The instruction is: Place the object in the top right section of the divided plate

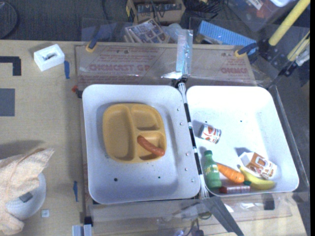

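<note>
The yellow divided plate [133, 132] sits in the left bin [98, 181], a little toward that bin's 11 o'clock. A hot dog [150, 146] already lies in the plate's small compartment at 4 o'clock; the section at 1 o'clock, the one the task calls for, holds nothing.

Which object is meant I can't say for sure. The right bin [246, 102] has a small can [210, 133] near its middle, and crowded at its 6 o'clock edge a green bottle [212, 170], a carrot [231, 173], a banana [257, 180], a carton [261, 166] and a dark marker-like thing [236, 189].

No gripper is anywhere over the bins, so how its jaws stand I cannot tell.

The trouble I'd expect lies in that cluster: carrot, banana and bottle look to be touching or nearly so, and fingers coming down there could nudge a neighbour or grab two things. If the hot dog is the target, it's round and could roll off. The ridge between the two small sections is narrow; a drop slightly off would land it back at 4 o'clock.
</note>
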